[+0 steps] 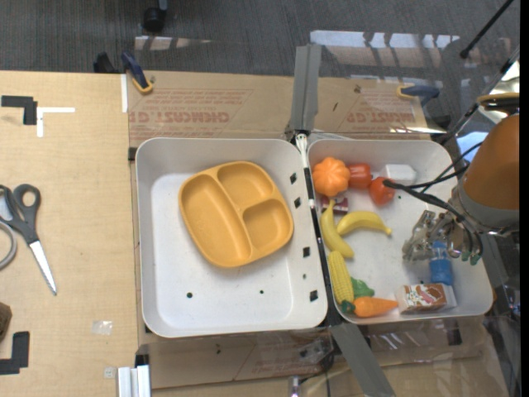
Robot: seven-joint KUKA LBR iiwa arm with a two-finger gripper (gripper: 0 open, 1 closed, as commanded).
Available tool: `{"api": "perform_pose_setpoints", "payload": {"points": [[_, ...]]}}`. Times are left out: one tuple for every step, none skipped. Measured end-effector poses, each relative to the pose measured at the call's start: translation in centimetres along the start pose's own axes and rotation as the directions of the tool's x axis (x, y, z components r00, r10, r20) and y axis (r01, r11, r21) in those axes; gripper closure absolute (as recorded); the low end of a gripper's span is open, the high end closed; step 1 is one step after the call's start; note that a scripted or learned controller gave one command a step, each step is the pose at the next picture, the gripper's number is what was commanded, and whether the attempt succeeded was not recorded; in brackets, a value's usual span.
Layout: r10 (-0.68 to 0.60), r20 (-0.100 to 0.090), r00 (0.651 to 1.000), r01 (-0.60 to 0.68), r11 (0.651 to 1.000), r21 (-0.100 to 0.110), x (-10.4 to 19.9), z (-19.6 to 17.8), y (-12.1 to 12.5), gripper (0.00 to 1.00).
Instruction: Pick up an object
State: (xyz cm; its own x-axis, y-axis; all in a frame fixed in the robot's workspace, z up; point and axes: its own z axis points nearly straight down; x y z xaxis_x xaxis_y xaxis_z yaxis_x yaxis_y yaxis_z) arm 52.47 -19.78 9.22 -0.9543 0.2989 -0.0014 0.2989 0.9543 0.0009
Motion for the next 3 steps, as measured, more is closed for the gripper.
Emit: {"api": "perform_pose_setpoints", "payload": {"points": [[0.000, 0.000, 1.000, 0.000, 1.000, 0.000, 0.0, 0.0, 0.0, 0.00], [-0.031, 0.035, 0.999, 0.031, 1.000, -0.004, 2.7, -0.8, -3.1, 0.00], [0.037, 0.006, 0.999, -0.037, 0.999, 0.000, -9.3, -10.1, 0.5, 0.00]]}}
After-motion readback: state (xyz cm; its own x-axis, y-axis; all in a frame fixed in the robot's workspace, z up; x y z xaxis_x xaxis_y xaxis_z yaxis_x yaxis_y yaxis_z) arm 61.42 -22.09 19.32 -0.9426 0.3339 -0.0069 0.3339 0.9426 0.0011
